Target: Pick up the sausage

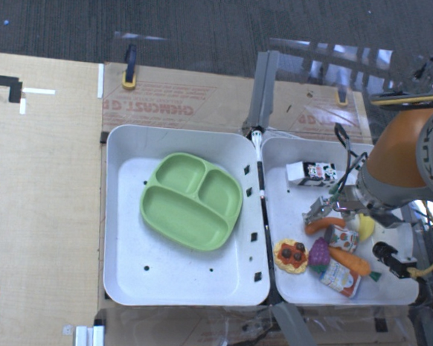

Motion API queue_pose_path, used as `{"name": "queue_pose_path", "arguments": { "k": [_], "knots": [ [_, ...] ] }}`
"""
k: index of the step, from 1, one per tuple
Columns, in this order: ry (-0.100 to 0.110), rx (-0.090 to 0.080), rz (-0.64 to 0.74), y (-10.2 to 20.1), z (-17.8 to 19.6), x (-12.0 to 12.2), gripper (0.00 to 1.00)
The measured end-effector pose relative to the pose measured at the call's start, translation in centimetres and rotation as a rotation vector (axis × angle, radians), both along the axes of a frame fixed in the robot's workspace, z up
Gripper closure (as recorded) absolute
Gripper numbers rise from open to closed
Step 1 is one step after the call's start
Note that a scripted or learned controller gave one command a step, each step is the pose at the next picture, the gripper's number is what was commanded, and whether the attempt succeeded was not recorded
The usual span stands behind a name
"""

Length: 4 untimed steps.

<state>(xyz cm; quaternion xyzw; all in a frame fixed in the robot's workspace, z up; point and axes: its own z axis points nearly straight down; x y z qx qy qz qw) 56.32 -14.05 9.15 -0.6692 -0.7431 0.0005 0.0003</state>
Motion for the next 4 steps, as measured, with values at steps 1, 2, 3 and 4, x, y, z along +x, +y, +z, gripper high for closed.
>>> {"name": "queue_pose_path", "arguments": {
  "k": [1,2,3,4],
  "knots": [
    [0.0,0.0,-0.005,-0.1,0.9,0.0,1.0],
    [0.0,0.0,-0.004,-0.1,0.9,0.0,0.0],
    [0.002,0.001,0.039,0.9,0.0,-2.8,0.0],
    [0.0,0.0,0.034,0.8,0.9,-2.7,1.0]
  ]
}}
